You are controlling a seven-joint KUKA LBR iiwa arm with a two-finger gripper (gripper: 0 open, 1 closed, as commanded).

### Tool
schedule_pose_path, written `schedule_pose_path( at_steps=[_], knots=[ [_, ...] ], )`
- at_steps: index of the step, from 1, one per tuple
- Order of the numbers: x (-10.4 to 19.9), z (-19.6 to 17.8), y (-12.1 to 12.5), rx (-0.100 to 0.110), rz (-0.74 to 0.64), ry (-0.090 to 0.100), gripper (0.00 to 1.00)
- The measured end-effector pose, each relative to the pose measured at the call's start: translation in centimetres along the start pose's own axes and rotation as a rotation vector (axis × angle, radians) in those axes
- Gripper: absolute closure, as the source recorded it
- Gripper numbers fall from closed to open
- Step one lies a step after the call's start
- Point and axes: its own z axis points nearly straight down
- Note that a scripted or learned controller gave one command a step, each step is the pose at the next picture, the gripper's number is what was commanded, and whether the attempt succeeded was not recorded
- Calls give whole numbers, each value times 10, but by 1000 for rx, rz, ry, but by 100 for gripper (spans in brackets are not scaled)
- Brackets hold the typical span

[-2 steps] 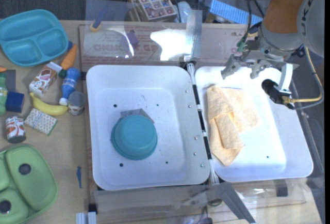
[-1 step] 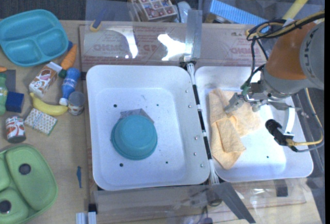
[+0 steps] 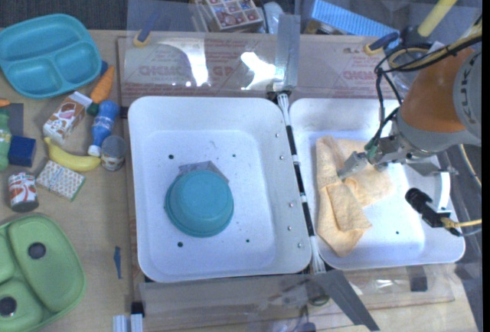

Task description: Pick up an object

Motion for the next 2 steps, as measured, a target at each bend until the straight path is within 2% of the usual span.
schedule_pose_path(
  at_steps=[1,2],
  knots=[
    [-1,-11,1,-6,2,-2,100],
    [52,-93,50,10,24,0,100]
  ],
)
